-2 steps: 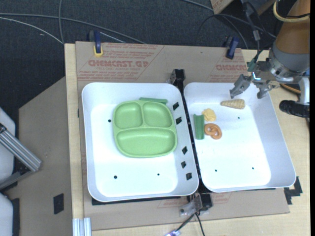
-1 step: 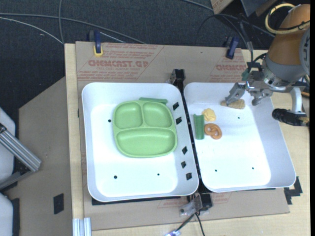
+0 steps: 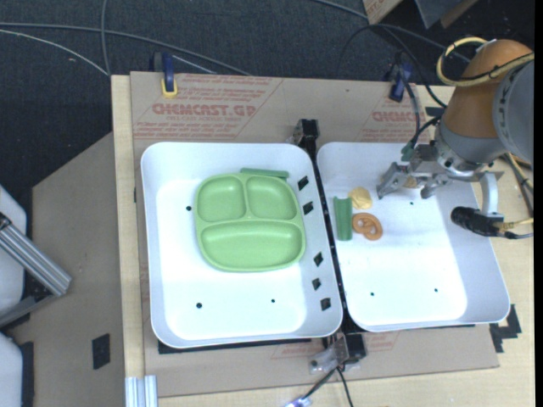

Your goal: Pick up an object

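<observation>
The gripper point(image 3: 410, 181) hovers spread and unladen at the right bin's point(image 3: 475, 299) one o'clock; the pretzel point(image 3: 367, 225), yellow piece point(image 3: 361, 198) and green stick point(image 3: 342, 218) cluster at nine o'clock; closing there risks catching two, or nudging them apart.

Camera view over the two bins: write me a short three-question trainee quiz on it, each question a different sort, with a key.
1. True or false: the green divided plate lies in the right bin.
2. Which item lies closest to the wall between the bins? A) green stick B) pretzel-shaped piece C) pale yellow piece
3. Fill in: the gripper hangs over the ____ bin, to the right of the small items.

Key: 1 false, it lies in the left bin; 2 A; 3 right.
</observation>
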{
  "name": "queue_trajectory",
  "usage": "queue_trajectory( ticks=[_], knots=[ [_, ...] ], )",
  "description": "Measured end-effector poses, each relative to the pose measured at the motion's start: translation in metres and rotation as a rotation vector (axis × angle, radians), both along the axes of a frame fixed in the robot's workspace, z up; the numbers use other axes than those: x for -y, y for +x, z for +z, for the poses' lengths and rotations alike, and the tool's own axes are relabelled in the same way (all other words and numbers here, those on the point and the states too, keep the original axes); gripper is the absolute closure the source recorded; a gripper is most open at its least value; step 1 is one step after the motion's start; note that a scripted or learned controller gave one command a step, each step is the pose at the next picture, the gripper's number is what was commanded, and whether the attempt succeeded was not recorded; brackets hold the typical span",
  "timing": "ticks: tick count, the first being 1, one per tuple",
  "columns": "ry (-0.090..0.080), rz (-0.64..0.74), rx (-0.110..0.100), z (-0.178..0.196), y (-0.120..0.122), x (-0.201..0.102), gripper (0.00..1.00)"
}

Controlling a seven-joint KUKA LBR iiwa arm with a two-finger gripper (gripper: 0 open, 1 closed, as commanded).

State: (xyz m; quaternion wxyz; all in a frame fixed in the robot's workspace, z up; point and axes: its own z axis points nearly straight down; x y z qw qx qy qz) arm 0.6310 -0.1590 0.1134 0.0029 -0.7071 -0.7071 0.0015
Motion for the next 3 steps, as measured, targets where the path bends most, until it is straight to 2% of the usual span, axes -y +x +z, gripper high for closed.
queue_trajectory(
  ticks=[1, 2, 3],
  knots=[
    [-0.001, 0.0, 0.008, 0.016, 0.002, 0.0, 1.0],
    [-0.003, 0.0, 0.011, 0.062, 0.0, 0.006, 1.0],
    [-0.004, 0.001, 0.015, 0.124, 0.008, 0.01, 1.0]
  ],
)
